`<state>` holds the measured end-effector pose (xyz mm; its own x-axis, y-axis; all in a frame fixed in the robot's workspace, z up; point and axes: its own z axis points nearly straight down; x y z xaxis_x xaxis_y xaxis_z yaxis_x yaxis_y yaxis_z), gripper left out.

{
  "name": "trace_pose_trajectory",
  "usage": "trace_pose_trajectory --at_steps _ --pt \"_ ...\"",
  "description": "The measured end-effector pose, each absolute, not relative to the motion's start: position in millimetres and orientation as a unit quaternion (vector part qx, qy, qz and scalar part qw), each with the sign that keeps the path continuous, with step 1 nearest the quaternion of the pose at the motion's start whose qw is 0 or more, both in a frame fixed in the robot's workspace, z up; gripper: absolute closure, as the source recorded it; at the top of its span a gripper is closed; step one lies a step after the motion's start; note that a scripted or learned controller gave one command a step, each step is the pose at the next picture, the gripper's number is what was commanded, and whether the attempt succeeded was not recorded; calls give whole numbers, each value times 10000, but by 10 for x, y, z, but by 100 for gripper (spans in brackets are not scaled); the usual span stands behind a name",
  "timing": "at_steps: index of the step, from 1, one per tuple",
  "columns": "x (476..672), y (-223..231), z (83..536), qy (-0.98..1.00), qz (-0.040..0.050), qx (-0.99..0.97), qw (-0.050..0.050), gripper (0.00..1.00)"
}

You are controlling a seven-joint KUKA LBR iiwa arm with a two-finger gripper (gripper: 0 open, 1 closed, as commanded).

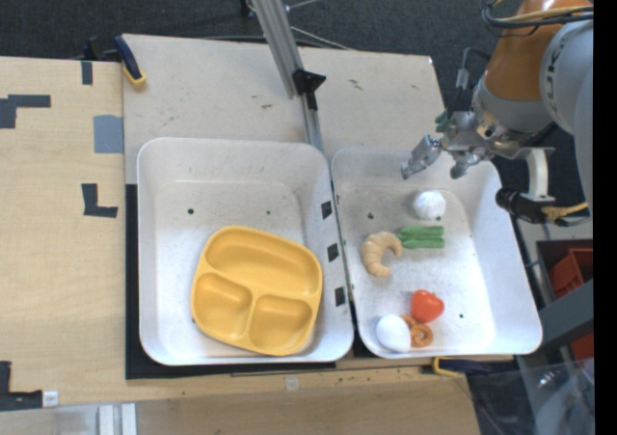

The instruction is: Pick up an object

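Camera view, arm: we see the gripper (439,157) hanging over the far end of the right bin (506,312), its jaws spread with nothing between them.
Camera view, nearest object: we find a white ball (429,203) just below the jaws, near the far wall of that bin, apart from the fingertips.
Camera view, neighbours: a green piece (422,236) lies just beside the ball, and a tan croissant-shaped toy (380,252) touches its left end.
Camera view, near end: a red piece (427,305), a small orange piece (419,332) and a white egg-like object (392,331) sit bunched together at the front of the right bin.
Camera view, left bin: the left bin (164,231) holds a yellow divided plate (256,289), well apart from the arm.
Risk, slip: we judge the ball likely to roll or squirt out if the jaws close off-centre, since it is round and smooth.
Risk, crowding: we think a descent slightly forward could catch the green piece and push it into the croissant toy.
Risk, wall: we judge that a finger set too far back may strike the bin's far wall.
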<state>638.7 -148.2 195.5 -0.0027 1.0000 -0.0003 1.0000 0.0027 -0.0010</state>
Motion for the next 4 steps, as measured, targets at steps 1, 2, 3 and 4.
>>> trace_pose_trajectory --at_steps 1,2,3,4 --pt "6387 -1483 1956 -7080 7 -7062 2 0" --pt "6383 -1580 1423 -7075 27 -7067 20 0" --pt "6389 -1578 1083 -7075 4 -7068 -4 0" --pt "6385 -1572 1165 -7082 11 -7060 5 100"
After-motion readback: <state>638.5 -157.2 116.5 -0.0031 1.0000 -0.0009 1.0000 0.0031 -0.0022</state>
